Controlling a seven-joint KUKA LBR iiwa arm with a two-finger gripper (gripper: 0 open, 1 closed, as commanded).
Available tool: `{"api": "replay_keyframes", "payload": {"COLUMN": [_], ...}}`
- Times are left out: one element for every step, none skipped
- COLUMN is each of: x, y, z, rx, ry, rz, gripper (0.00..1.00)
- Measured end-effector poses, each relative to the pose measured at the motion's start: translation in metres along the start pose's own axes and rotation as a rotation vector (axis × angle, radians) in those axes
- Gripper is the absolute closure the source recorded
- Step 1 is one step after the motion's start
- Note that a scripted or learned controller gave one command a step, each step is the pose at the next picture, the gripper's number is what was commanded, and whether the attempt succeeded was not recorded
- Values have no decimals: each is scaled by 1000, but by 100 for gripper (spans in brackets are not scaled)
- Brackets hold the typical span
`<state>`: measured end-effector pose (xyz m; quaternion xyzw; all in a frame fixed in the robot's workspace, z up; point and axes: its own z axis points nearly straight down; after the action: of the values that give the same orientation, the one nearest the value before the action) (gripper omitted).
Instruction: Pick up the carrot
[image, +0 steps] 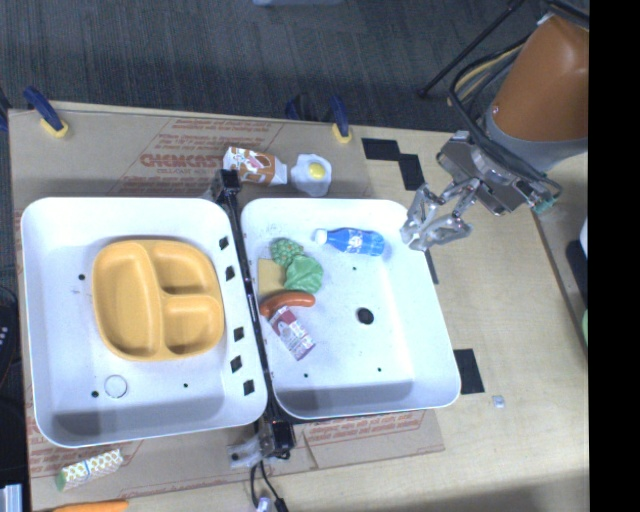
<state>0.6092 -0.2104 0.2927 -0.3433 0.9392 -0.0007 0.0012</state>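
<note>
The carrot is lying in the right bin, near its left wall, with its long axis running nearly left to right and its right end tilting slightly upward in the view. A green leafy toy is sitting just above it, touching or overlapping a yellow block, and a small red packet is lying just below it. A blue bottle is resting near the far wall. The claw is hovering over the bin's upper right corner, well apart from the carrot, gripping nothing; whether its fingers are parted I cannot tell. A yellow divided tray is occupying the left bin.
</note>
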Motion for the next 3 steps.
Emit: {"api": "replay_keyframes", "payload": {"x": [-1, 14, 8], "y": [0, 11, 7], "z": [-11, -31, -24], "rx": [2, 1, 0], "ry": [-1, 0, -1], "rz": [-1, -221, -623], "gripper": [100, 100, 100]}}
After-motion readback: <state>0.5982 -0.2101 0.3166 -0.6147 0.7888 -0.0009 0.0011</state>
